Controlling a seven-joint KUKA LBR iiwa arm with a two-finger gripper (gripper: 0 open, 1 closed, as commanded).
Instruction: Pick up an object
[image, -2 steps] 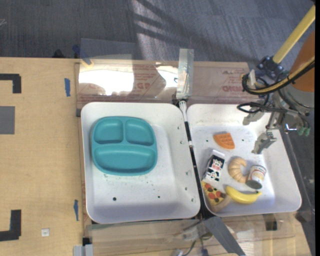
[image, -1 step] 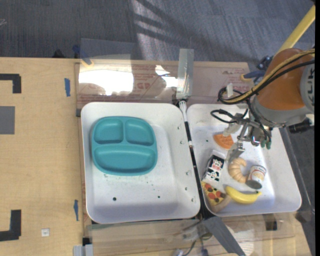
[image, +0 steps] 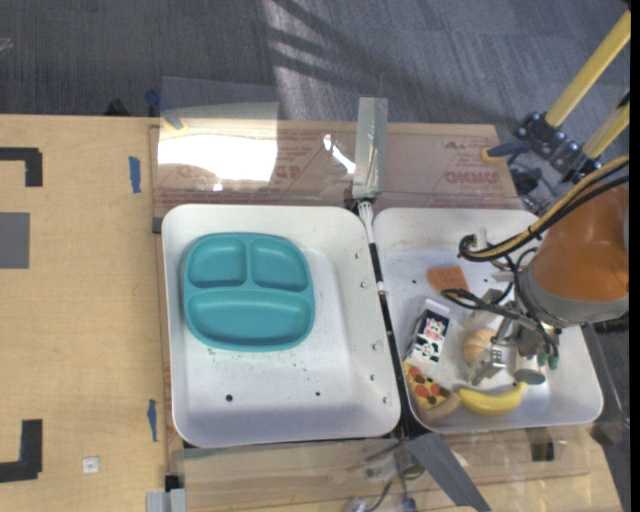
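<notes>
i have the gripper (image: 497, 352) low in the right bin (image: 575, 400), in its middle. whether the pincer is wide, narrow or closed on something i cannot tell; cables and wrist hardware clutter the tip.

candidate objects all lie in the right bin: a banana (image: 489, 400) at the near edge, just near of the gripper; a pale round object (image: 477, 345) touching or just left of the tip; a black-and-white card (image: 431, 336) further left; a slice of pizza (image: 430, 390) in the near left corner; an orange piece (image: 447, 277) on the far side. the left bin (image: 340, 400) bears a teal divided plate (image: 248, 290), well apart from the work.

my judgement: the step in hand is the closing approach on the pale round object or the banana. to do it well i would commit to one target, centre the pincer over it, and avoid straddling both, since they sit near each other. a round thing may roll out sideways; the banana's curve favours a grasp across its middle. lift slowly and verify.
</notes>
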